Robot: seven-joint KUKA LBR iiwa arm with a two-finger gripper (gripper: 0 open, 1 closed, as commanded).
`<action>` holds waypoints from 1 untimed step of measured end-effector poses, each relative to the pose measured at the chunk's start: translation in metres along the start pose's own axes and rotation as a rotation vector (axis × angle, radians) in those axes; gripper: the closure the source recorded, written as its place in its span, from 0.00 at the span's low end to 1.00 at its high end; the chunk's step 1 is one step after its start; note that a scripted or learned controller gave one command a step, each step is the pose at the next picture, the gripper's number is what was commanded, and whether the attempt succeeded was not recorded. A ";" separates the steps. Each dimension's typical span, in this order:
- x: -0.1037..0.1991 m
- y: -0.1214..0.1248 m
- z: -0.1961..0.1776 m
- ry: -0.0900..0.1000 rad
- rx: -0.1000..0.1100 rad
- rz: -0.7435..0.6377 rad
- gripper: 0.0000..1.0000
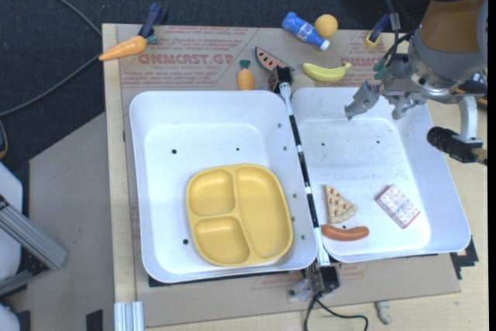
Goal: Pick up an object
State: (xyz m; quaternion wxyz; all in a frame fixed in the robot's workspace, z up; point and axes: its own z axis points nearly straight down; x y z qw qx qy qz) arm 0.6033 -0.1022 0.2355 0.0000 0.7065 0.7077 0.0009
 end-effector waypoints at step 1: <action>0.019 -0.106 0.051 -0.001 0.003 0.003 0.00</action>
